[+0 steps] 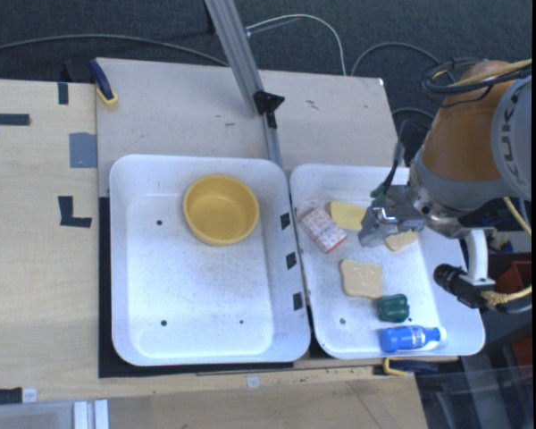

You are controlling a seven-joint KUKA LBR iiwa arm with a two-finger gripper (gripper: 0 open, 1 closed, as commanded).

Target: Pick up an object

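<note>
Blue bottle (408, 338), label unreadable

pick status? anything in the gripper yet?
Done: the arm is down over the right bin, with the gripper low among the items. In hand: nothing visibly held; the gripper sits between the yellow wedge and a tan piece, finger state unclear. Left: grasp and lift. The bread slice, green object and blue bottle lie in the bin.
</note>
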